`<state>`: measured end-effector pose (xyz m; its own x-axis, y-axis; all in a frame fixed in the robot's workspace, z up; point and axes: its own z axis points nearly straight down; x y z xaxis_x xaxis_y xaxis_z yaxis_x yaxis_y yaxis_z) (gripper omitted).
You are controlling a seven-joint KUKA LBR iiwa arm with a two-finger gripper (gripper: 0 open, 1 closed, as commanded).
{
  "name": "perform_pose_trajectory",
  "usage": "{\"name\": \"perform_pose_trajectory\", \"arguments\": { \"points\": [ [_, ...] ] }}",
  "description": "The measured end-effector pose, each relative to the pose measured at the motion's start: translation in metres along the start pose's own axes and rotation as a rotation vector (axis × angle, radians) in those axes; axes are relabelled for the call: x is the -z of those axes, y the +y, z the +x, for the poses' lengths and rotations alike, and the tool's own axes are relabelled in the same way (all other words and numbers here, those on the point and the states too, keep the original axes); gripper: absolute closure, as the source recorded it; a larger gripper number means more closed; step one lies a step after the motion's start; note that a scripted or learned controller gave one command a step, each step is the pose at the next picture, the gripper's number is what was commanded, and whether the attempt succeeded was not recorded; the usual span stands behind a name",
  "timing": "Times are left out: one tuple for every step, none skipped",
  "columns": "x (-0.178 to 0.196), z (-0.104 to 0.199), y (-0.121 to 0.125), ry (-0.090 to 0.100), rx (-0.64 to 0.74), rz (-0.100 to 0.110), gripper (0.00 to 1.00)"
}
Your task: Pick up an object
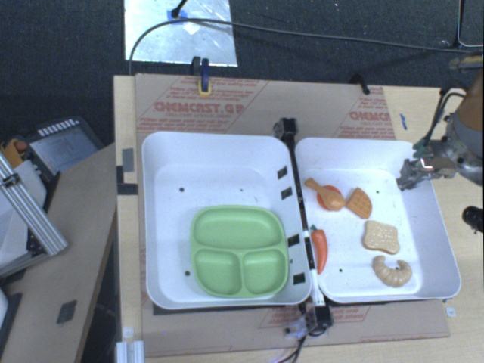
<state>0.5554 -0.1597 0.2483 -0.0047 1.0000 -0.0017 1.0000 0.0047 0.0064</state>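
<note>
1. Camera view, layout: 2 white bins sit side by side on the bench point(393, 108). The left bin point(162, 172) carries a green divided plate point(238, 249). The right bin point(435, 237) carries 5 small toy food pieces.

2. Camera view, the candidates: an orange drumstick-shaped piece point(326, 193) lies near the divider, and a ridged orange wedge point(358, 202) lies just beside it. A pale bread-like slab point(380, 237) lies below them, a curled tan piece point(392, 271) lies nearest the front rim, and a red-orange carrot-like piece point(319, 249) rests against the divider wall.

3. Camera view, the arm: the gripper point(414, 171) hangs at the right bin's far right rim, well apart from every piece. It is small and dark here, so I cannot tell how it is set.

4. Handling, as a judgement: these look like hollow moulded plastic, so light, stiff, smooth and apt to skid or squirt out of a pinch.

5. Where to take hold: the bread-like slab seems the best choice, lying flat with clear floor around it; pinch across its narrow width. The carrot-like piece looks hard to straddle.
</note>
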Motion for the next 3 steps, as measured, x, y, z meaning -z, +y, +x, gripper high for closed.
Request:
{"name": "perform_pose_trajectory", "arguments": {
  "points": [
    [-0.011, 0.052, 0.011, 0.003, 0.005, 0.004, 1.00],
    [-0.004, 0.099, 0.034, 0.003, 0.005, 0.002, 1.00],
    [-0.007, 0.144, 0.042, 0.003, 0.004, 0.004, 1.00]
  ]
}}
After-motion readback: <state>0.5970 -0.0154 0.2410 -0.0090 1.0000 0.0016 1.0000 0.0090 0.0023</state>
